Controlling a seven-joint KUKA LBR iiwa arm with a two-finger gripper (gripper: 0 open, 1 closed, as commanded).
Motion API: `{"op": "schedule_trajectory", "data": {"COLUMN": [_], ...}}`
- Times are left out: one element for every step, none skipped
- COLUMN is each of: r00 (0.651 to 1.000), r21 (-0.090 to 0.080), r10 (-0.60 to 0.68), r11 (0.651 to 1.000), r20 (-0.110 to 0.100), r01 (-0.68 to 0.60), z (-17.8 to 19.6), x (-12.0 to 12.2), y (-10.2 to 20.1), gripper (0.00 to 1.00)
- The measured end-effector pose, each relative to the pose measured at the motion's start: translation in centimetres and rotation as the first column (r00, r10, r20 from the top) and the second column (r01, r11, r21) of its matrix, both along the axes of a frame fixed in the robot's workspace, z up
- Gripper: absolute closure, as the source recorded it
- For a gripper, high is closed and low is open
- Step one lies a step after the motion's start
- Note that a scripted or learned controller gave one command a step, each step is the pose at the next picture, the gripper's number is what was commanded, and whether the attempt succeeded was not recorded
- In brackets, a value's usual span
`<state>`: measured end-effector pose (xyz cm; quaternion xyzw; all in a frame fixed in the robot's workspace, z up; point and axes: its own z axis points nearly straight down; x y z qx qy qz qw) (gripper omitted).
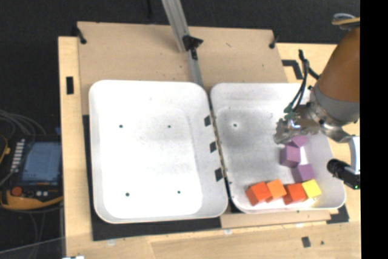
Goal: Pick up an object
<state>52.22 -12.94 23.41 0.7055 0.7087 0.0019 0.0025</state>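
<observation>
The two-finger metal pincer (290, 130) hung low over the right-hand shallow white plastic bin (242, 106), its tip just above the upper edge of a purple foam block (291, 153); from this slanted view its grip could not be told, since the wrist hid most of it, and no block showed inside it. The grey arm with its orange band (341, 70) reached in from the bin's right side, which likely explained why the tool stood over the blocks nearest that wall. The purple foam block, probably the task's thing, lay on the bin floor directly below the pincer, perhaps touching it, though the blur there left that unsure. A second, paler purple block (304, 172) lay just beyond it toward the bin's near rim. Along that near rim sat a row of four small cubes: two orange ones (260, 192) side by side, then a red-orange cube (295, 193) and a yellow cube (312, 189), crowded together in the corner as if they had slid there. The left-hand white bin (151, 148) lay beside the right bin, touching it along the shared edge.
</observation>
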Motion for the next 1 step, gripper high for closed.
{"op": "schedule_trajectory", "data": {"r00": [1.0], "r21": [0.002], "r10": [0.001], "r11": [1.0], "r20": [-0.006], "r01": [-0.001], "z": [-0.94], "x": [0.76], "y": [5.18], "gripper": [1.0]}}
